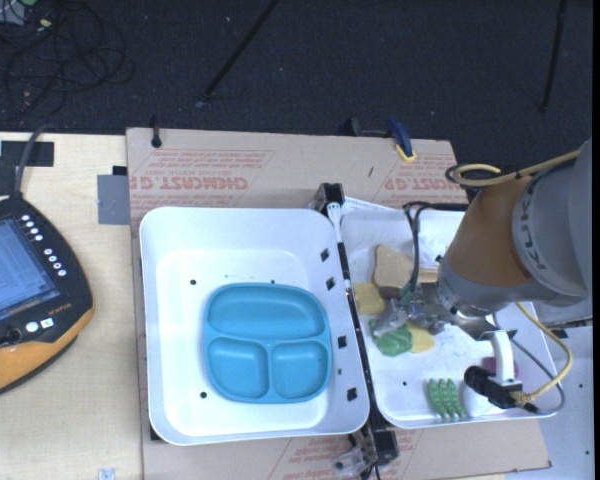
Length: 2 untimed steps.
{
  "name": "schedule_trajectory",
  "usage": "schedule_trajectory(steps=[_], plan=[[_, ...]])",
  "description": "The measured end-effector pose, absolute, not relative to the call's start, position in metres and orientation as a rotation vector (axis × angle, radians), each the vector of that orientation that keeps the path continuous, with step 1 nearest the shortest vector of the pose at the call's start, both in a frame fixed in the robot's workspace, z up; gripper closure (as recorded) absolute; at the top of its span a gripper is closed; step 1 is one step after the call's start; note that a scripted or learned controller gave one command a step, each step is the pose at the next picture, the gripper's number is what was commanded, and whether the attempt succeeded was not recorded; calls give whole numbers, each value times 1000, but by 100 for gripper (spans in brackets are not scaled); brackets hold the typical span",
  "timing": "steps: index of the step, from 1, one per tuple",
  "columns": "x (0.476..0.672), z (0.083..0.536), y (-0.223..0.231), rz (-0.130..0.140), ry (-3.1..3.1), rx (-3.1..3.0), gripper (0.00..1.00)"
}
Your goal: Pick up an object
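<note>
2 white bins on cardboard-topped bench, dark floor behind; fingers' state impossible to tell.

A dark carpet covers the floor across the top of the view, with thin cables trailing over it at the left and a few dark rods lying at a slant. Below it runs a pale wooden table. A sheet of brown cardboard with red printed lettering lies on the table. At the left edge rests a control tablet with a lit screen and an orange and grey casing. Small dark squares of tape mark the wood near it. The light is even and soft.
</note>
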<state>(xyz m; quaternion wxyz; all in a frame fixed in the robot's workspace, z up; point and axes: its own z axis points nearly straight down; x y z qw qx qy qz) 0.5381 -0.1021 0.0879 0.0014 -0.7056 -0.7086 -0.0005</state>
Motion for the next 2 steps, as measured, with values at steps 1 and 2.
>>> schedule_trajectory(steps=[1, 2], plan=[[615, 143, -81, -8, -2230, -2220, 0], [571, 93, -80, -21, -2225, -2230, 0]])
